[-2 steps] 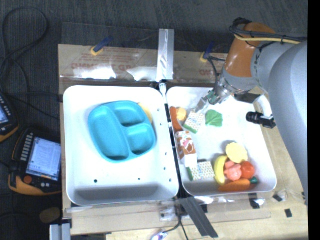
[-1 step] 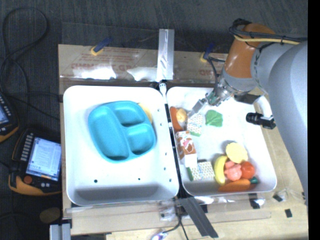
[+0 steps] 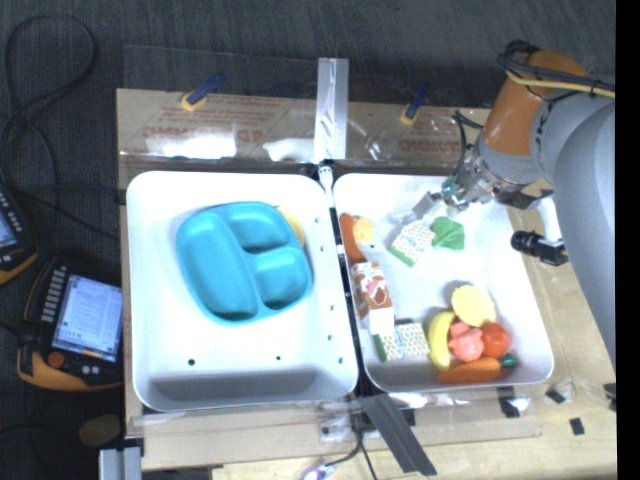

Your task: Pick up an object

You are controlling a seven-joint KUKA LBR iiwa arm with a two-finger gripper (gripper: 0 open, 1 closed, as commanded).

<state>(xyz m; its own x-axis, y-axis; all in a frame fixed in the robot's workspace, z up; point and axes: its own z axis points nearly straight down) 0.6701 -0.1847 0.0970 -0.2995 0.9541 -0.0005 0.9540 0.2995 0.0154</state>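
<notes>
Hovering gripper (image 3: 437,200), fingers spread and holding nothing, just above the green-and-white packet (image 3: 411,242) in the right bin (image 3: 530,313).

A single fixed camera looks down from above the bench at a slant, far enough back to frame both white bins (image 3: 140,268) across the middle, the arm (image 3: 560,148) entering at the upper right, and dark floor along the top.

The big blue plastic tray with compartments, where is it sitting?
The blue plastic compartment tray lies in the left white bin, filling its middle, with a small yellow object peeking out at its upper right edge.
</notes>
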